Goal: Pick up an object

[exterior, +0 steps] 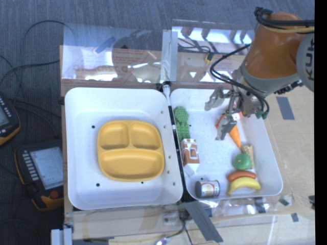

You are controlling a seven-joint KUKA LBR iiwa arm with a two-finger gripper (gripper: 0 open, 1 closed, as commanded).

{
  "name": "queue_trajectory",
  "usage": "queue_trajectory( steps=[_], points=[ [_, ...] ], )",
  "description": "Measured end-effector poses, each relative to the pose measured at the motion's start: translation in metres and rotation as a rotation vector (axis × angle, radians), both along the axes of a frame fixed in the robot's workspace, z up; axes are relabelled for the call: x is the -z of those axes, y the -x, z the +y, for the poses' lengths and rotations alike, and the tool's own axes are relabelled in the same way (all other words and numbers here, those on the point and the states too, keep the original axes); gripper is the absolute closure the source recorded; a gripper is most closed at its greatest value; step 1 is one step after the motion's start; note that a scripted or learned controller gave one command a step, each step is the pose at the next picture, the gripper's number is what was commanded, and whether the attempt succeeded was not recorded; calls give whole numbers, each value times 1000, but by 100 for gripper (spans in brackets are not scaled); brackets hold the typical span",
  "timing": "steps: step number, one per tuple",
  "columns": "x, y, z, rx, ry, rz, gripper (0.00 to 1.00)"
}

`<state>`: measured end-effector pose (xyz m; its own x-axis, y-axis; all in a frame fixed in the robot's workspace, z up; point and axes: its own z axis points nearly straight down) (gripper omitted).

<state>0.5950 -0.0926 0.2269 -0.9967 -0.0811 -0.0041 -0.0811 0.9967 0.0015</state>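
two white bins (76, 152) sit side by side on the bench. over the right one, the gripper (223, 115) hangs with jaws wide, just above the carrot (233, 132).

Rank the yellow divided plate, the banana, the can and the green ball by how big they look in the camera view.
1. yellow divided plate
2. banana
3. can
4. green ball

The can and the green ball look nearly alike, so their order is unsure.

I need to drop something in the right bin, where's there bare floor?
Bare floor lies between the green toy and the carrot, reaching down toward the can. The right side is crowded: carrot, apple, banana.
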Motion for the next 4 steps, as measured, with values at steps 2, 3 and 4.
queue_trajectory(
  steps=[2,3,4],
  points=[
    [137,-17,-87,182,0,-9,0],
    [125,-19,-86,181,2,-16,100],
    [1,-65,-32,200,0,-3,100]
  ],
)
